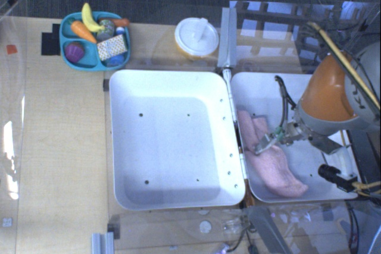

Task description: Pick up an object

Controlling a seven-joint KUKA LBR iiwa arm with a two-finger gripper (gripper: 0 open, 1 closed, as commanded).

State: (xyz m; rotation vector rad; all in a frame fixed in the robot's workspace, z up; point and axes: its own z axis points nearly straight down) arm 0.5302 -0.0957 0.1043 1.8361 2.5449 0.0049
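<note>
One pink cloth [269,159] lies crumpled in the right bin [260,87]; the gripper [266,143] sits right on it, though I cannot tell its grip.

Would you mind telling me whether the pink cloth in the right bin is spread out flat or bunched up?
Bunched up. The pink cloth lies as a long, rumpled roll with visible folds along the left side of the right bin, not flat.

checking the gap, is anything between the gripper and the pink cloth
Nothing: in the camera view the gripper sits right on the pink cloth.
</note>
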